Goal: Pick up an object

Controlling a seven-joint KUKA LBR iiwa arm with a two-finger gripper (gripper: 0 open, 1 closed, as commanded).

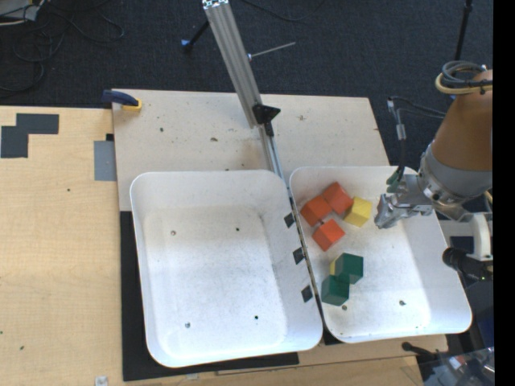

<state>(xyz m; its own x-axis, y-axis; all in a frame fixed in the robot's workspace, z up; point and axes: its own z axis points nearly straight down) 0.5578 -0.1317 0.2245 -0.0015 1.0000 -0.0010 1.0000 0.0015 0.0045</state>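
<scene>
In the right bin (418, 312) lie several blocks. Three orange blocks (326, 211) cluster near its left wall, with a yellow block (359, 212) just right of them. Two green blocks (342, 277) sit lower down, a sliver of yellow between them. My gripper (386, 214) hangs over the right bin, immediately right of the yellow block. I see nothing between its fingers, and their spread is too unclear to judge.
The left bin (217, 264) adjoins the right one, with black clips (296, 254) along the shared wall. A slanted aluminium post (237, 59) rises behind the bins. The arm's orange band (467, 131) stands at the right edge.
</scene>
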